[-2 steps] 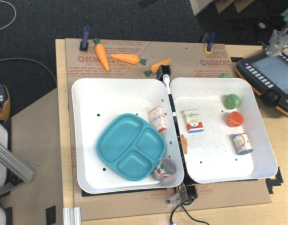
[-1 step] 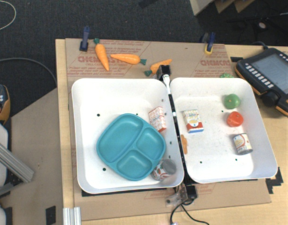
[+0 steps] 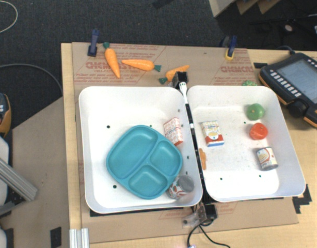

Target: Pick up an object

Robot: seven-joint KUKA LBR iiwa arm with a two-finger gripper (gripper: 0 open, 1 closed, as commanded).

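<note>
The left bin (image 3: 91,138) holds a teal divided plate (image 3: 144,161), a small red-and-white carton (image 3: 173,130) near its right wall, and a tin can (image 3: 181,186) on its side at the front right corner. In the right bin (image 3: 282,185) lie a white carton with a red and blue label (image 3: 212,133), a green round fruit (image 3: 255,110), a red tomato-like ball (image 3: 258,131) and a small can (image 3: 266,158). A thin orange stick (image 3: 202,158) rests along the rim between the two bins.
Three toy carrots (image 3: 112,62) (image 3: 139,64) (image 3: 176,72) lie on the cardboard behind the bins. A control pendant (image 3: 298,84) sits at the right edge. Clamps (image 3: 93,41) (image 3: 231,46) hold the cardboard's back edge. Cables run at the front (image 3: 202,218).
</note>
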